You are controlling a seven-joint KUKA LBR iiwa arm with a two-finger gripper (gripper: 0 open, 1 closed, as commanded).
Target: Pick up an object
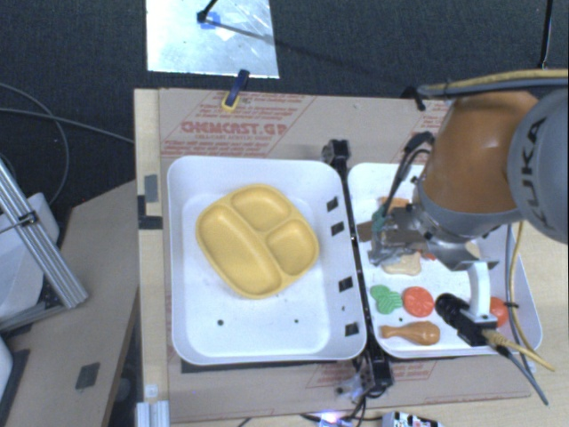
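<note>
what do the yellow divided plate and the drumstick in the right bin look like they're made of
Yellow divided plate: probably moulded plastic, matte, one even colour with soft rounded compartment ridges.
Drumstick: likely toy plastic or rubber, slightly glossy, uniform orange-brown with a faint highlight; which of the two is unclear.

camera view: fixed above table [222, 114] | looks down at a slant | covers both bins [267, 172] | arm [484, 154] enters right
</note>
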